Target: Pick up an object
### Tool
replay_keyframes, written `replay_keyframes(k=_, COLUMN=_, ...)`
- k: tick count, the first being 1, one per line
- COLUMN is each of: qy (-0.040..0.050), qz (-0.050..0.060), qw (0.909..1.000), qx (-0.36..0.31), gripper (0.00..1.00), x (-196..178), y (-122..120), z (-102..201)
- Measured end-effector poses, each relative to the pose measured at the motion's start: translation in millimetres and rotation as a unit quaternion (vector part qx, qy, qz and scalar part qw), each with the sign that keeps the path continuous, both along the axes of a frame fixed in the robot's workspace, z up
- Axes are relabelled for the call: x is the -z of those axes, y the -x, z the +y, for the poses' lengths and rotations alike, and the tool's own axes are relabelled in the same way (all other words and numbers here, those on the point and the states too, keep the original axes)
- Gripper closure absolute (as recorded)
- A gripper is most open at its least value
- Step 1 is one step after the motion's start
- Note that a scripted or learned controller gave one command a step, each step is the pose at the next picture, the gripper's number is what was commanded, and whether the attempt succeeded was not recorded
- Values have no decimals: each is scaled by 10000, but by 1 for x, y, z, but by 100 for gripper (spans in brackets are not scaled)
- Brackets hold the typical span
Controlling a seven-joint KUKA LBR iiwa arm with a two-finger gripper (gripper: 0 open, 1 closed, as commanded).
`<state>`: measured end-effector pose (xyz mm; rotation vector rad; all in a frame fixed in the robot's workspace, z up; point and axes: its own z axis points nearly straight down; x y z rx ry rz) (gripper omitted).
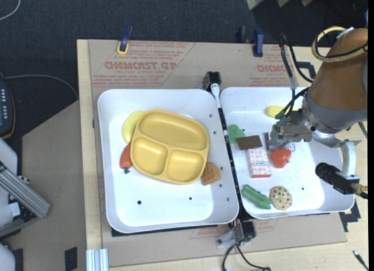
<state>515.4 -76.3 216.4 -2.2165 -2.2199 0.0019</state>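
Dark carpet is being seen around a cardboard-topped bench [175, 59], on which two shallow white bins are being carried side by side. Nearest the camera, in the right bin [310, 202], a round cookie [281, 197] is being shown just beside a green pea pod [255, 196]. Further back a small red-and-white box [259, 163] is lying, with a brown chocolate-like block [249, 142] touching its far end and a green leafy piece [236, 132] beside that. A red tomato-like toy [281, 157] is sitting just right of the box, directly under the gripper [283, 142], which is being held low over it; whether the fingers are spread or closed cannot be told, and nothing is being seen between them. A yellow lemon-like piece [274, 111] is lying at the far side of this bin. In the left bin [117, 205], a yellow divided tray [169, 146] is resting tilted over a yellow banana-like piece [130, 124], with a red pepper toy [125, 158] at its left edge and a brown waffle-like piece [210, 174] at its right. Two clamps, yellow [123, 43] and blue [258, 42], are being shown on the far bench edge.
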Motion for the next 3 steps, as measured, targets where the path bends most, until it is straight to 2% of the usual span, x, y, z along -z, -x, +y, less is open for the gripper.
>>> replay_keyframes(k=1, qy=13, qz=-30, qw=10000, qx=-4, gripper=100, x=-8, y=-7, z=11)
replay_keyframes(k=3, qy=9, qz=-15, qw=10000, qx=13, gripper=100, x=-9, y=3, z=-3)
